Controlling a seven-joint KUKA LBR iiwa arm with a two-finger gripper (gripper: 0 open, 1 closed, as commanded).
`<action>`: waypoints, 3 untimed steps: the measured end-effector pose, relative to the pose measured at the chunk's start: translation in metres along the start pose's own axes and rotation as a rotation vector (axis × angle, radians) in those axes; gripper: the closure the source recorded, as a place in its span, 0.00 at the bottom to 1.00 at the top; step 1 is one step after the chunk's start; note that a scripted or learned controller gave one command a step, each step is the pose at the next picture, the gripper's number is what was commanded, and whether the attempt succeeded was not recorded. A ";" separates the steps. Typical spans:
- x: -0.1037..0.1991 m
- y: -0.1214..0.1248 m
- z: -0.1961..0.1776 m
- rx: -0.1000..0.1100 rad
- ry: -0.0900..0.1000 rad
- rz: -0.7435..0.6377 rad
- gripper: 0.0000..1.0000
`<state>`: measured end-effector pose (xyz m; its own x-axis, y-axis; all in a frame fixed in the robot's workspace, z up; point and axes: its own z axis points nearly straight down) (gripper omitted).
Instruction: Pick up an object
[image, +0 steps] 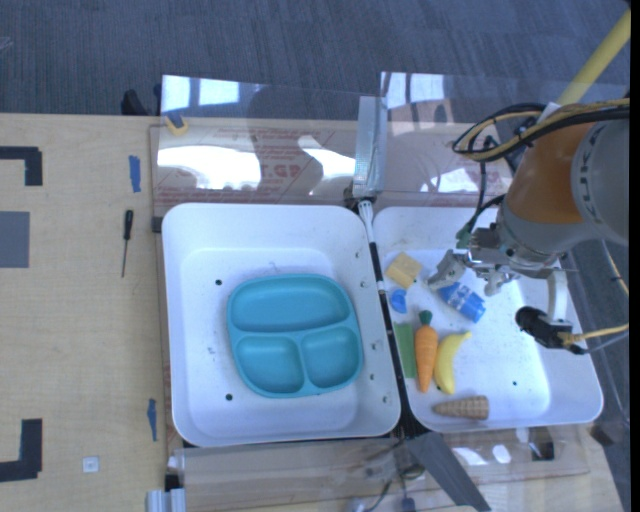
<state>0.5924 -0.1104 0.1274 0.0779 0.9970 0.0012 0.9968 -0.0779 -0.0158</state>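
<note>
Fig. 1. Bench w/ 2 shallow white bins, seen from above at a slant. Left bin (190, 250) holds 1 teal 3-section tray (294, 333). Right bin (570, 385) holds the loose items: yellow block (404, 270), small blue piece (398, 301), blue-and-white packet (465, 301), green stick (406, 348), carrot (426, 352), banana (448, 360), waffle cone (462, 407).

Arm reaches in from the right; gripper (470, 278) hangs low over the upper part of the right bin, fingers (444, 272) spread apart, nothing between them. Nearest candidate: the blue-and-white packet, lying just below and beside the fingertips, apart from the carrot/banana cluster.

Risks, as judged from here:
1. Packet sits off-centre to the claw; if the fingers close w/o shifting, they'd likely nip an edge or miss.
2. Packet looks flat and thin; tips may skate over it instead of getting under.
3. Descent too far toward the yellow block could shove it against the divider btwn bins.
4. Dark cable end (540, 325) dangling over the bin may drag across items.
</note>
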 end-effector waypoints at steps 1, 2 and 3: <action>-0.001 -0.007 0.040 -0.021 -0.001 -0.038 0.00; 0.027 0.002 -0.064 -0.030 -0.001 -0.058 0.00; -0.001 -0.009 0.036 -0.016 -0.003 -0.228 0.00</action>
<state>0.5827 -0.1102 0.0919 -0.1490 0.9888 0.0000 0.9888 0.1490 0.0002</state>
